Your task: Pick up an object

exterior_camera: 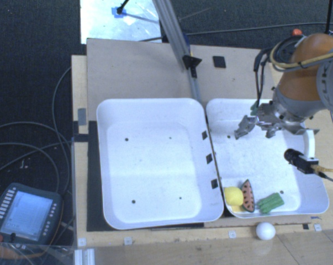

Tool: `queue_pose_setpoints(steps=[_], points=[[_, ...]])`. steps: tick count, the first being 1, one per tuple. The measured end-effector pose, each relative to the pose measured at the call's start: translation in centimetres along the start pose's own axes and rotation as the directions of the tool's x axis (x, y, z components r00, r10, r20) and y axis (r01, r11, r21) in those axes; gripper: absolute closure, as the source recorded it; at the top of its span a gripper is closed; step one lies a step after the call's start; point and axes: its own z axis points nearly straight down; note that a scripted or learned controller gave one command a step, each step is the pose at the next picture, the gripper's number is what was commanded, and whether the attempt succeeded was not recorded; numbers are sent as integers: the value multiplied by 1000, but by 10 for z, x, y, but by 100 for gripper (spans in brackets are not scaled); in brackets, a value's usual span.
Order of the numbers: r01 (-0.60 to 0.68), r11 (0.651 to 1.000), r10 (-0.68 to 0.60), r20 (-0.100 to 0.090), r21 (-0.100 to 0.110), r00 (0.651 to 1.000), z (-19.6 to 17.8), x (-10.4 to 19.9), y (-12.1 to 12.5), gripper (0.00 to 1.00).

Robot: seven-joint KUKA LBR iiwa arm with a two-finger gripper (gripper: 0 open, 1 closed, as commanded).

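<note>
A white ball (265, 231) is seen nearest to the camera, on the bench just outside the front edge of the right bin (321, 200), approx. at its middle. Inside the right bin, in the front left corner, three small things are grouped: a yellow ball (233, 196) against the left wall, a slice-shaped toy (248, 195) w/ red face and dark dots, touching the yellow ball on its right side, and a green piece (270, 202) just beside the slice, lying at a slant. Nothing of these is touched by the arm. The left bin (114, 148) is placed side by side w/ the right one, and black clips are seen along the shared edge. Further back, the gripper (244, 128) is found over the rear part of the right bin, well apart from the three things, and nothing is seen between its fingers; whether they are spread or pressed together cannot be told from this angle. The orange band (310, 65) of the arm is seen at the right, behind the gripper. A metal pole (174, 32) is standing at a slant beyond the bins. At the near left a tablet-like controller (25, 211) is lying on the floor.
</note>
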Motion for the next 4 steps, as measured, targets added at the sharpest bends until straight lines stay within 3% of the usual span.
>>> queue_pose_setpoints(steps=[1,2,4], points=[[1,1000,-1,0,1,1000,59,8,-1,0],[0,1000,0,0,-5,1000,46,8,1,100],[2,1000,-2,0,-9,1000,-62,16,-5,100]])
